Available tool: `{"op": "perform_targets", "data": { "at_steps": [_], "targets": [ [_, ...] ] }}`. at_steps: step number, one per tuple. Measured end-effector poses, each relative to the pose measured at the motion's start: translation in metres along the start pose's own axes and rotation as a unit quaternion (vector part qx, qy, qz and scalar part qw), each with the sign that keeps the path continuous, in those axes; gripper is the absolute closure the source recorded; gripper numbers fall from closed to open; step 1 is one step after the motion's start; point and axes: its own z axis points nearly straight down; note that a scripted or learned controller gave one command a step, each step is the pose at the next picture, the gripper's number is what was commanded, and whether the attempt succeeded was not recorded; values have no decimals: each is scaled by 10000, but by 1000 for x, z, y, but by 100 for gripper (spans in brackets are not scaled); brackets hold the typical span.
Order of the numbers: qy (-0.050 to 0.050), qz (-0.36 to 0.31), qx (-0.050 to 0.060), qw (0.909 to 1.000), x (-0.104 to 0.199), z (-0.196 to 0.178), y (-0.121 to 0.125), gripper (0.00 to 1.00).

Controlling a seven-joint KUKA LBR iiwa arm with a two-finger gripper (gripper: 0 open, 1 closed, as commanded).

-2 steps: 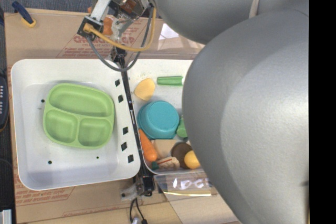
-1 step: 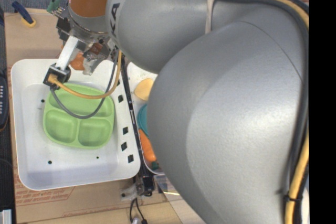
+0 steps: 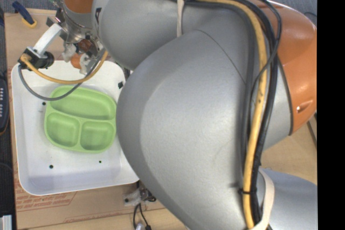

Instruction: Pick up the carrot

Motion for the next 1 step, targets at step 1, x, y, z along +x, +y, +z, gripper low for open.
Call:
{"op": "perform_targets", "data": {
  "at_steps": [1],
  "targets": [
    [-17,-2158,41,9764,-3,95,3,100]
  ]
}}
